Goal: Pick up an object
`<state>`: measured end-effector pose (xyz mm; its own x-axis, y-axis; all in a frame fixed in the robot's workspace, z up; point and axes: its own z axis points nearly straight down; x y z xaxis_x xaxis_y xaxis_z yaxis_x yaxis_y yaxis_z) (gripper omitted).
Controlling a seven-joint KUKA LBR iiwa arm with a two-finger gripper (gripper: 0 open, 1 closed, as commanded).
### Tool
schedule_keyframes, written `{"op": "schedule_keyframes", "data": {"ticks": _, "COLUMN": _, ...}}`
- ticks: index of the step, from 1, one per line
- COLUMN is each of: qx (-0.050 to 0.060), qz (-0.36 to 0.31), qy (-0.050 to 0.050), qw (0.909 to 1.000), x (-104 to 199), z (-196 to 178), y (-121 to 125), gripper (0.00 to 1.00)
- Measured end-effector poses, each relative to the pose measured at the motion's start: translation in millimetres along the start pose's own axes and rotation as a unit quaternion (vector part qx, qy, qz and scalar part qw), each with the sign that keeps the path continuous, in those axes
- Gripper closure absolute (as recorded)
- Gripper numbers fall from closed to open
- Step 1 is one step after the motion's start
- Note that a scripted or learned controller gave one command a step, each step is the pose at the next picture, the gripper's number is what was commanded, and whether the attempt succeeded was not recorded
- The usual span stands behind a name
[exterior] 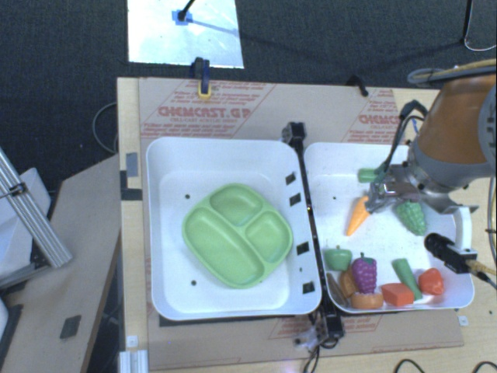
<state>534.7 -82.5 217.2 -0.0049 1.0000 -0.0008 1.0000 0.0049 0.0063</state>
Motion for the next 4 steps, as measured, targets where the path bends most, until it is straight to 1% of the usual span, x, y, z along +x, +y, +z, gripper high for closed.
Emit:
{"op": "schedule_keyframes", "data": {"ticks": 1, "qx": 0.002, "qz": 0.000, "qy": 0.000, "qw": 1.0000, "x": 0.1, "z": -7.4, "y": 1.0, "gripper": 1.00}}
{"op": "schedule_keyframes", "data": {"ticks": 2, "qx": 0.000, "qz": -0.001, "qy": 0.000, "qw": 1.0000, "x": 16.3, "z": -13.2, "y": 50.6, "gripper": 1.00}}
{"op": "schedule_keyframes", "data": {"ticks": 3, "qx": 0.002, "qz": 0.000, "qy": 0.001, "qw": 1.0000, "x": 28.1, "z": -15.2, "y": 59.4, "gripper": 1.00}}
{"op": "schedule_keyframes", "data": {"ticks": 4, "qx": 0.003, "qz": 0.002, "qy": 0.000, "qw": 1.0000, "x": 25.2, "z": 3.4, "y": 51.8, "gripper": 1.00}}
